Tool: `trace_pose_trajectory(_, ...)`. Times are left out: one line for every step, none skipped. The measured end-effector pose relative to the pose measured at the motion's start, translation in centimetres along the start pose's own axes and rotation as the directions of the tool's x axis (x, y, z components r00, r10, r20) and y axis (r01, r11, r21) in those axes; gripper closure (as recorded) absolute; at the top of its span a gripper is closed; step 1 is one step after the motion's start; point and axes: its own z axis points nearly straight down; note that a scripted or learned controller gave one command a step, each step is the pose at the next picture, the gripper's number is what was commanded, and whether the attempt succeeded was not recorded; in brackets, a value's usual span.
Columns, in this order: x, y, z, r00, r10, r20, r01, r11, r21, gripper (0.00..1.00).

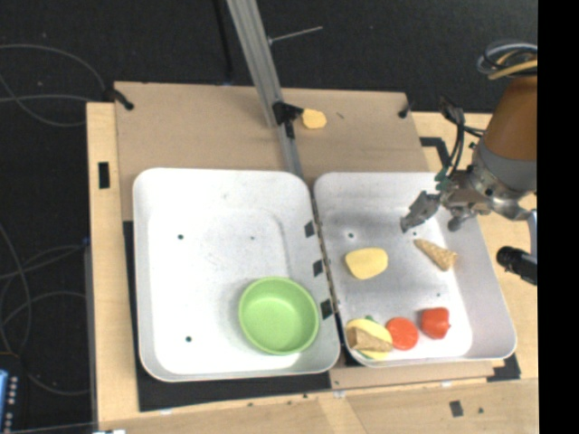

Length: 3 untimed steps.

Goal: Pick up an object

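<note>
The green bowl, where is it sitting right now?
The green bowl sits in the left bin, at its near right corner, close to the divide with the right bin and across it from the small pile of food pieces.

no text, label, brand or number can be read — not on the bins, bench or arm.

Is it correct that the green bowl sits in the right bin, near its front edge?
No. In the camera view the green bowl sits in the left bin, near its front edge, not in the right bin.
</note>
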Motion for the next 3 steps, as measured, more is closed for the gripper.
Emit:
trace_pose_trajectory(-0.5, 0.0, 6.3, 1.000, 0.000, -0.001, 0.000, 1.000, 0.001, 0.00)
trace_pose_trajectory(0.2, 0.4, 11.3, 1.000, -0.003, -0.001, 0.003, 1.000, 0.000, 0.00)
trace_pose_trajectory(0.1, 0.6, 9.9, 1.000, 0.002, -0.002, -0.002, 1.000, -0.008, 1.00)
